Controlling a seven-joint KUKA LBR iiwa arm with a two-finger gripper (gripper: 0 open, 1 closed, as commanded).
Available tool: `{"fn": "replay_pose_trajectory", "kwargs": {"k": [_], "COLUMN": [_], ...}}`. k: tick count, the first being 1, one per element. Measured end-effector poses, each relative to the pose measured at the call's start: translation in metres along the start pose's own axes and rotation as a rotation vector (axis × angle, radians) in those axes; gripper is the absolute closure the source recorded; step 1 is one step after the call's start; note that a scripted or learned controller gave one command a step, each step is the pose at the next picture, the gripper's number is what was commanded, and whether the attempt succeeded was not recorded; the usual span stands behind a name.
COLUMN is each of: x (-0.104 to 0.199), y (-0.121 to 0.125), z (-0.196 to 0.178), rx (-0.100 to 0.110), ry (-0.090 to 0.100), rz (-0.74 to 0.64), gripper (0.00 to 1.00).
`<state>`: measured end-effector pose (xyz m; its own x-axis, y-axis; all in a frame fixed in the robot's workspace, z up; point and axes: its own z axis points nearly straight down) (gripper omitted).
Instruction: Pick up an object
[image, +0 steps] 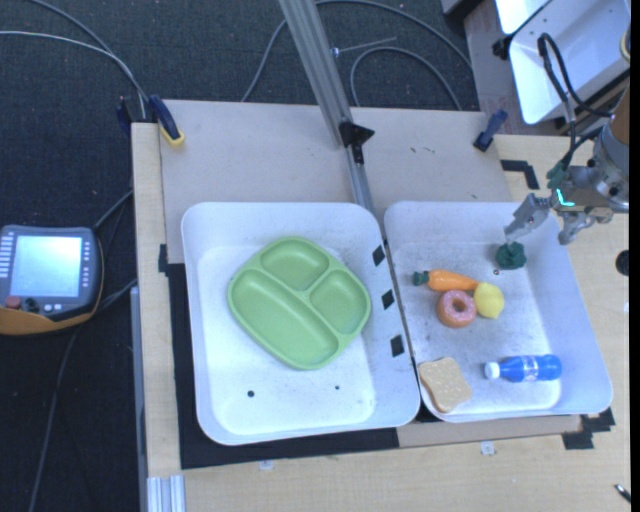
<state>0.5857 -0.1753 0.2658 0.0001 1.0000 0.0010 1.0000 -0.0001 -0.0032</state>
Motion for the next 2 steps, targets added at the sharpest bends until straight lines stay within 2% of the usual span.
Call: {"fn": "replay_pose_trajectory", "kwargs": {"k": [1, 2], "x": [0.000, 0.004], "y": [0.001, 0.003], "z": [-0.001, 0.060], "rx": [-0.003, 0.001], "ry": [-0.001, 0.001], "rz": [-0.001, -0.001], "gripper": [0.00, 0.00]}}
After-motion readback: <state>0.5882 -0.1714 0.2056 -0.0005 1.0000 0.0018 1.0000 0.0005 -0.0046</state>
